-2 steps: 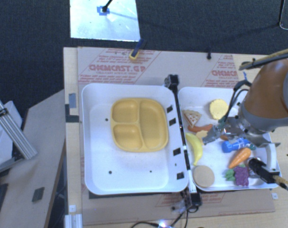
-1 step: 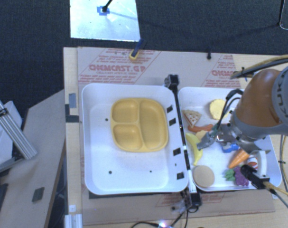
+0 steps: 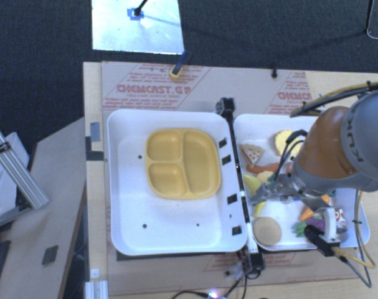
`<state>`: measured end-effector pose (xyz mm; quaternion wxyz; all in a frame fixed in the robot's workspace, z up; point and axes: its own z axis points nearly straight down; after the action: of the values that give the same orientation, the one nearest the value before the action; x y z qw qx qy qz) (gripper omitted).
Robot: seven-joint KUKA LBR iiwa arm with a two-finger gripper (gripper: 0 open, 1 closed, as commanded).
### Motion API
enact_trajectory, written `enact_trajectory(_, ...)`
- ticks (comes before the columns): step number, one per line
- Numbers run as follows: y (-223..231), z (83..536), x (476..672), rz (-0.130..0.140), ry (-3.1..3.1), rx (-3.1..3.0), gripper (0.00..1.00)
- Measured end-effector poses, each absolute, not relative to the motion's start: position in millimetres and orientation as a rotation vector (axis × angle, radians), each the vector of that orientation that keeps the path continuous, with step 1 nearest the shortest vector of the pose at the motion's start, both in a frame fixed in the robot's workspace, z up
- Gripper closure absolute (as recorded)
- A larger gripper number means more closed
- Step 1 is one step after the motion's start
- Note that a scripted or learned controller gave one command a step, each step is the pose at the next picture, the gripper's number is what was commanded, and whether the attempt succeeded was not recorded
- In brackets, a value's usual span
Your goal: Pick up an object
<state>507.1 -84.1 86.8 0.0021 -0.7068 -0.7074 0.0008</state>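
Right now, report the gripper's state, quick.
Gripper: low in the right bin among the toy food; whether it is open, shut or holding anything cannot be told.

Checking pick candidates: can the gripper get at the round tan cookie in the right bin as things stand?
Probably yes. The round tan cookie lies uncovered near the front left corner of the right bin, and the gripper sits just behind it. The close bin wall could crowd the approach.
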Motion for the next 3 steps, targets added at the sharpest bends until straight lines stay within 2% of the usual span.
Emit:
enact_trajectory(1, -84.3, 99.7, 508.1, -0.002, -2.224, -2.220, 1.00)
enact_trajectory(3, -76.0, 190.0, 513.7, -0.007, -2.231, -2.219, 1.00)
